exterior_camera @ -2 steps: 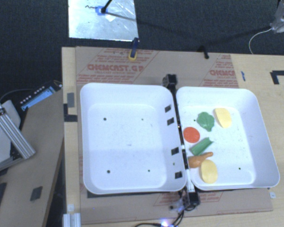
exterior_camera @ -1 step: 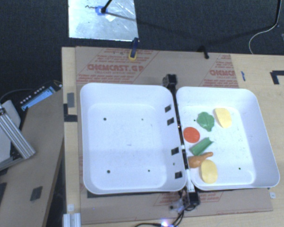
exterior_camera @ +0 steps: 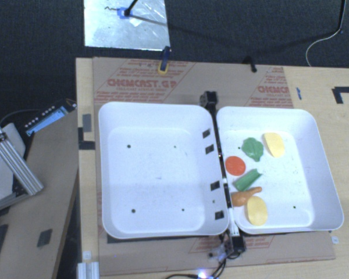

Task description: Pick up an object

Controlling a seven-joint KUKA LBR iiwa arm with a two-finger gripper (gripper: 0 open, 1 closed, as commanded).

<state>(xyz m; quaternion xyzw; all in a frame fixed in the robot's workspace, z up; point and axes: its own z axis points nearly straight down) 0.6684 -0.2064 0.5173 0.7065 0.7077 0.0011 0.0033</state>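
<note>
Picking has not begun: toy foods (exterior_camera: 251,176) lie untouched in the right bin (exterior_camera: 320,173); gripper state cannot be told.

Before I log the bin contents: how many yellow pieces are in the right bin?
2. One yellow piece lies near the right bin's far side, beside the green leafy piece; the other yellow piece lies near the front, touching the orange carrot-like piece.

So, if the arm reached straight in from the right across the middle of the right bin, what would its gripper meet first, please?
Likely the right bin's outer rim if low; clearing that, the long green piece near the divider, though depth is unclear.
</note>
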